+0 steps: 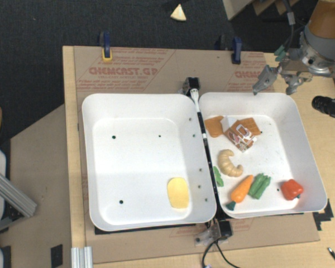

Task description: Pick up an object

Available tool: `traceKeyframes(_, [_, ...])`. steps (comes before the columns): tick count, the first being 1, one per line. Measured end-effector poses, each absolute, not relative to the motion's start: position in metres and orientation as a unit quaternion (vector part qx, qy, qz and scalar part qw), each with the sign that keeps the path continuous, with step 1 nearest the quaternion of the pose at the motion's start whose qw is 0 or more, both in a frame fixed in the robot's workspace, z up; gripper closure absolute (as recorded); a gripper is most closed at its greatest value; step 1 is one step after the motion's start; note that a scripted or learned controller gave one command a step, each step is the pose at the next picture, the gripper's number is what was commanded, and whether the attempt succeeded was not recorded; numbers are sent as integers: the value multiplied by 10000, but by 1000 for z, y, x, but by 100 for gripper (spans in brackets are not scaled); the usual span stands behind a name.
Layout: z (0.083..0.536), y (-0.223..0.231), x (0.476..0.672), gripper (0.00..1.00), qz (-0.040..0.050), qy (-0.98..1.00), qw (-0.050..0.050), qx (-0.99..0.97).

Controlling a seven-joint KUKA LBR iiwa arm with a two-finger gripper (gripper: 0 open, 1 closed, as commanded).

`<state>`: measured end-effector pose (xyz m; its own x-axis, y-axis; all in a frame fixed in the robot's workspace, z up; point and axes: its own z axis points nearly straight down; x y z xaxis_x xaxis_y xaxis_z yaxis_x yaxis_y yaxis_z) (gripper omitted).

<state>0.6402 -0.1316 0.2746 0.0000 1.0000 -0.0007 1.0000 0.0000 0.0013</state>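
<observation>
A single fixed camera looks down on the tabletop (156, 66) from above, tilted at a slant rather than straight down, so the far edge with its two blue clamps (105, 44) sits near the top of the frame and the near edge runs along the bottom. It stands far enough back to take in both white bins whole: the left bin (100, 110) fills the middle-left, the right bin (301, 133) the middle-right, their rims meeting near the centre. Dark floor (44, 15) shows beyond the board at top and left. The arm (324, 21) enters at the upper right corner, its tool (276, 82) seen from above over the right bin's far rim
</observation>
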Motion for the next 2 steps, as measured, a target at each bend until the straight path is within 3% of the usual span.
traceKeyframes(1, [145, -171, 584, 0, -47, 7049, -64, 7093])
traceKeyframes(2, [98, -112, 640, 0, -5, 7064, -3, 7078])
